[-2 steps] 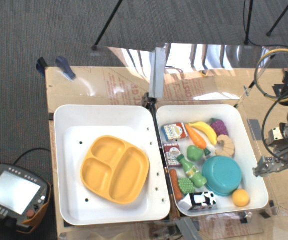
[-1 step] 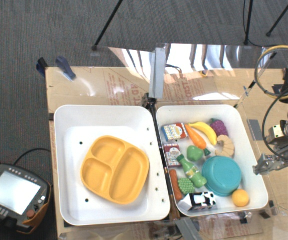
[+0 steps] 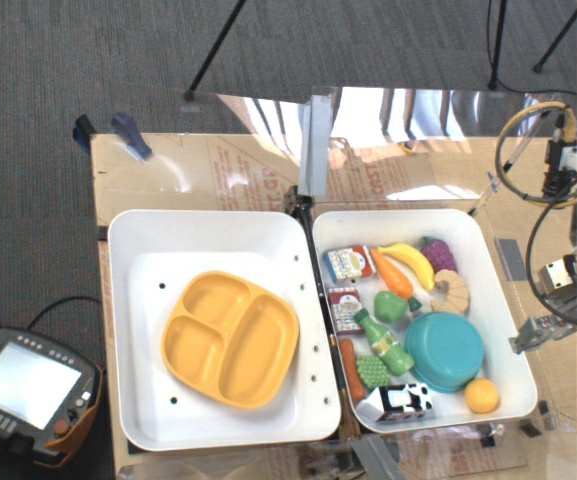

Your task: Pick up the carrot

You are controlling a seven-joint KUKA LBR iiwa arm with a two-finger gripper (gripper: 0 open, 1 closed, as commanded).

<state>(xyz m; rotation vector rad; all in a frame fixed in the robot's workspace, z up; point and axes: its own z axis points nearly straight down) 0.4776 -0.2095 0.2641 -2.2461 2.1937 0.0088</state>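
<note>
Orange carrot (image 3: pixel 392 273) lies in right bin (image 3: pixel 496 268), between yellow banana (image 3: pixel 411 262) and green pepper (image 3: pixel 389 306), touching both. Teal bowl (image 3: pixel 445 351) sits nearby. Yellow divided plate (image 3: pixel 230 338) occupies left bin (image 3: pixel 138 258). Gripper state: cannot tell.

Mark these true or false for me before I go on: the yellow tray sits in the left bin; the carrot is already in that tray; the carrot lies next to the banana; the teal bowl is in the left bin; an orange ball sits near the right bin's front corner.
1. The yellow tray sits in the left bin. True.
2. The carrot is already in that tray. False: it lies in the right bin, among the other toys.
3. The carrot lies next to the banana. True.
4. The teal bowl is in the left bin. False: it is in the right bin.
5. An orange ball sits near the right bin's front corner. True.
</note>
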